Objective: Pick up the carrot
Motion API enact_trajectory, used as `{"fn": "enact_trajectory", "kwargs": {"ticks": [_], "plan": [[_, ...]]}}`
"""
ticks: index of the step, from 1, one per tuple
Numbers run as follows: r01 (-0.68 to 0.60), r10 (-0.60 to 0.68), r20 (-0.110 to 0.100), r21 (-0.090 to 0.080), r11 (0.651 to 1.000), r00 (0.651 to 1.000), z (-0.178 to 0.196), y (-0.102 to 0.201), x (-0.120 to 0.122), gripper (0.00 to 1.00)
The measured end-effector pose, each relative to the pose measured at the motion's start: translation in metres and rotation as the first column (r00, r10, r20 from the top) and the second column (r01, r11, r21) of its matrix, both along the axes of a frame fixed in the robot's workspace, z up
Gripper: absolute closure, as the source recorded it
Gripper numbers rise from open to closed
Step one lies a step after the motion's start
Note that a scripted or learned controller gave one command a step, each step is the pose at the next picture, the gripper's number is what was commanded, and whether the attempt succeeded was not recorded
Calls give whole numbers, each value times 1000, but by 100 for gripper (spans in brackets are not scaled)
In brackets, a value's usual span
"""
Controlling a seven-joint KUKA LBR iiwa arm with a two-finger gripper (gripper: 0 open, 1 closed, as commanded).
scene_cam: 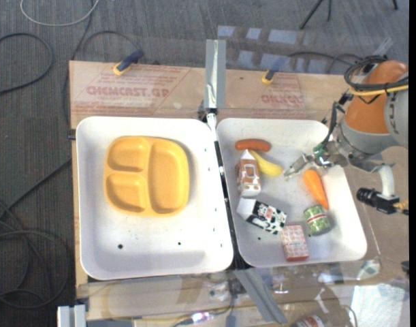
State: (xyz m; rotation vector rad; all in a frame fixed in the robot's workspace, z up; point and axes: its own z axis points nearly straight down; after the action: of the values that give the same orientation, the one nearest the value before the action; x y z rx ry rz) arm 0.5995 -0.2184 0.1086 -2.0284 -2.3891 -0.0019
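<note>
The carrot (316,187), orange and tapered, lies on the floor of the right bin (350,240) near its right wall, pointing down toward the green can. My gripper (310,162) hovers just above the carrot's upper end, at the end of the arm reaching in from the right. Its metal fingers (297,165) spread apart with nothing between them.
Also in the right bin: a sausage (252,144), a banana (267,165), a small milk carton (248,172), a cow-patterned box (265,216), a red box (295,242) and a green can (317,220). The left bin (92,251) bears a yellow divided plate (148,174).
</note>
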Motion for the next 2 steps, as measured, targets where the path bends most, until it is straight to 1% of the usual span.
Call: {"fn": "enact_trajectory", "kwargs": {"ticks": [1, 2], "plan": [[-1, 1, 4, -2, 1000, 1000, 10, 0, 1, 100], [-1, 1, 3, -2, 1000, 1000, 10, 0, 1, 0]]}}
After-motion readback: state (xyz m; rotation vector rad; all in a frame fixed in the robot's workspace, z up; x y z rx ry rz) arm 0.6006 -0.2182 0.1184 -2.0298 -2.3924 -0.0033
